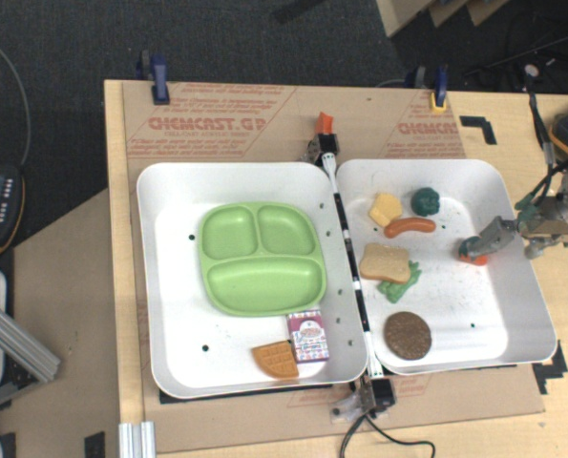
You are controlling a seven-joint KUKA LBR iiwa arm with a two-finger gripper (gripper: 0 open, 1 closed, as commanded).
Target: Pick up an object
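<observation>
My gripper [484,242] reaches in from the right, low over the right side of the right bin [474,299]. A small red and green item [473,252] lies right at its tip, and contact is unclear. Further left in this bin are a yellow cheese piece [386,208], a dark green broccoli [425,200], a red sausage [410,226], a sandwich with lettuce [389,266] and a round brown patty [408,335].
The left bin [164,284] holds a green divided plate [261,258], a pink box [308,337] and an orange waffle piece [276,359]. A black clamp strip [346,246] runs between the bins. Bare cardboard bench [255,122] surrounds them.
</observation>
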